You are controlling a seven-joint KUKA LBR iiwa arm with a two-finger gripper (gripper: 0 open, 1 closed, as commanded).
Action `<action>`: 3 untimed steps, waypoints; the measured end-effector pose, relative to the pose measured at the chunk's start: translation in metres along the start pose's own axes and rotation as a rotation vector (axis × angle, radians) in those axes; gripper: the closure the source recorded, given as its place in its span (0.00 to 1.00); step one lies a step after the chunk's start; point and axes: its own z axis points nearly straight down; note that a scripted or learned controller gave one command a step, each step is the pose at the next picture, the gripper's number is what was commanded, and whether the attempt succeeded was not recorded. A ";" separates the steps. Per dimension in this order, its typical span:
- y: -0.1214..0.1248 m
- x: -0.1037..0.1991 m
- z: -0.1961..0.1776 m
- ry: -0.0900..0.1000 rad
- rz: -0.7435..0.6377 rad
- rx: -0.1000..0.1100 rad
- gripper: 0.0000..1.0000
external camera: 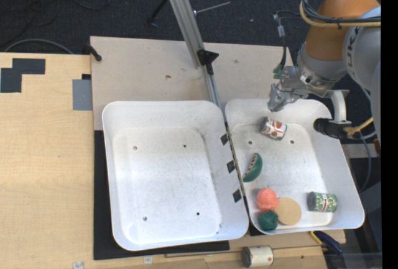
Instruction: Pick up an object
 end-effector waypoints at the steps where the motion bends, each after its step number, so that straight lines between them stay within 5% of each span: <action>1: 0.000 0.001 0.004 0.000 -0.003 0.005 1.00; 3: -0.035 0.089 0.009 0.003 -0.004 0.010 1.00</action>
